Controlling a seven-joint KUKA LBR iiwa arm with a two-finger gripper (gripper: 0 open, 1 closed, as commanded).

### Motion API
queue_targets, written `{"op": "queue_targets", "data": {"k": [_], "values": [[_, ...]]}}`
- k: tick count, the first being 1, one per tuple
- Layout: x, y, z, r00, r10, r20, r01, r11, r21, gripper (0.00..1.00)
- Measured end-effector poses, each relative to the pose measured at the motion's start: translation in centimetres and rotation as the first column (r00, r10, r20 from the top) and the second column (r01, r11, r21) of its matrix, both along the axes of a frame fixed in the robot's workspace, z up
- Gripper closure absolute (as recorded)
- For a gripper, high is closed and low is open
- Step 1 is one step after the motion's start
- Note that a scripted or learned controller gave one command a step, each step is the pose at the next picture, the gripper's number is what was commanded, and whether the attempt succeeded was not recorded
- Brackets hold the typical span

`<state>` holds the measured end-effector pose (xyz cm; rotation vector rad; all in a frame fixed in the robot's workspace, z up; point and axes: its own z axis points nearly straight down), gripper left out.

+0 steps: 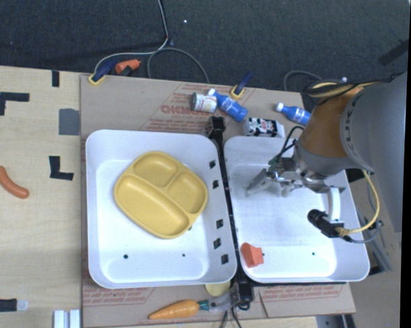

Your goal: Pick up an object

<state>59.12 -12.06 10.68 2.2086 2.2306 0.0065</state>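
Note:
My gripper (275, 188) hangs over the upper middle of the right bin (323, 272). Its fingers are spread open above the bare white floor, with nothing between them. A small orange-red block (251, 255) lies in the near left corner of that bin, well below and a little left of the gripper. In the left bin (101, 257) a yellow divided plate (161, 193) lies flat, near the middle.
A black divider (221, 194) runs between the two bins. Behind the bins lie a blue-and-white bottle (224, 104), a second small blue bottle (293, 113) and a black-and-white packet (264, 127). A toy carrot (175, 309) lies in front, a toy sausage (12, 182) far left.

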Motion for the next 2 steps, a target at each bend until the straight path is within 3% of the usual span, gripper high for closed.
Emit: {"op": "queue_targets", "data": {"k": [1, 2], "values": [[6.3, 2.6, -2.3, 1.0, -0.005, -0.002, 0.005, 1.0, -0.002, 0.0], [7.8, 0.9, -2.1, 1.0, -0.008, -0.002, 0.008, 1.0, -0.001, 0.0]]}}
